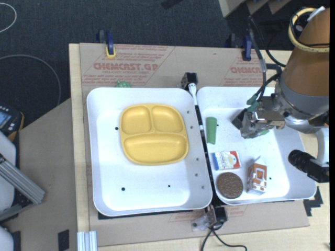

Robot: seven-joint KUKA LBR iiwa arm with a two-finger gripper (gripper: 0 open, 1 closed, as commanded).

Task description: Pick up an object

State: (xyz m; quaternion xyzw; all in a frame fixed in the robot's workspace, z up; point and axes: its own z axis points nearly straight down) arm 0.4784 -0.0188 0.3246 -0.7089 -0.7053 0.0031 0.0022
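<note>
Camera view, looking down at a slant: two white bins side by side on the bench; left bin (104, 182) carries a yellow divided plate (154, 134); right bin (293, 190) carries the loose items you can choose from; a green cylinder (211, 130) lies just beside the divider, a small white carton (227, 160) sits below it, a round brown disc (230, 185) is near the front rim, and an orange-brown box (257, 178) stands just beside the disc; the gripper (255, 124) hangs over the upper middle of the right bin, well apart from the carton and box, nearer the green cylinder but not touching it; whether it is spread or closed cannot be told from this angle, and nothing can be made out in its grasp; judge this as the approach step, with no pick made yet; your next move calls for settling on one target, centring over it, then descending; watch the crowded front cluster, where neighbours could be nudged.
</note>
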